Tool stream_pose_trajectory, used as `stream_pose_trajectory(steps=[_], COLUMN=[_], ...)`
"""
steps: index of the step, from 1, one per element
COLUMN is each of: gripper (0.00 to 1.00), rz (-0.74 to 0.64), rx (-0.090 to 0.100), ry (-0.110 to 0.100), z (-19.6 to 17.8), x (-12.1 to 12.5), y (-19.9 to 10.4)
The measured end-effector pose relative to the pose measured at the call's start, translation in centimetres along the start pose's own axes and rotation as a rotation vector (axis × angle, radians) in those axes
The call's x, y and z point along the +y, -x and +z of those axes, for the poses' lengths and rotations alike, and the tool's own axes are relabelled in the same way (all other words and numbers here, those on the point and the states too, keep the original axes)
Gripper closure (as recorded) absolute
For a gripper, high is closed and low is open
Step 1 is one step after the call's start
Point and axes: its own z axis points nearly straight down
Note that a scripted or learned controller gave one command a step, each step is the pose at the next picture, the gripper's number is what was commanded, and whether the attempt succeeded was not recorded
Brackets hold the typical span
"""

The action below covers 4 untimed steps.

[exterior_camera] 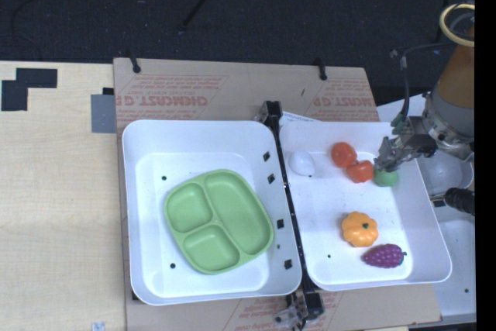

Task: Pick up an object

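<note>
The green object lies by the right wall of the right bin, about halfway along it, touching or almost touching a red piece; a second red-orange piece sits just beside that. The hand is down over the green object, its dark fingers right above it, but whether they are apart or together I cannot tell, and nothing shows the object clamped between them.

From here the risk is the crowding. With the red piece pressed so near and the bin wall just beside, a finger could land on the neighbour or the wall, nudging the green object aside or pinching two things at once. The object looks small and rounded, so it may squirt out of a closing grip. The orange pumpkin-like toy, purple grapes and white object lie well apart, as does the green divided plate in the left bin.
</note>
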Motion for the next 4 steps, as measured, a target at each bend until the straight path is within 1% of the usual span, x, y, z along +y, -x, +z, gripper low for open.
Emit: stream_pose_trajectory(steps=[1, 3, 4], gripper=[1.00, 1.00, 1.00], rz=[-0.001, -0.002, -0.001], rx=[0.000, 0.000, -0.001], ry=[-0.001, -0.001, -0.002], z=[1.5, 1.5, 2.0], x=[-0.9, -2.3, -2.9], y=[-5.6, -17.2, -21.7])
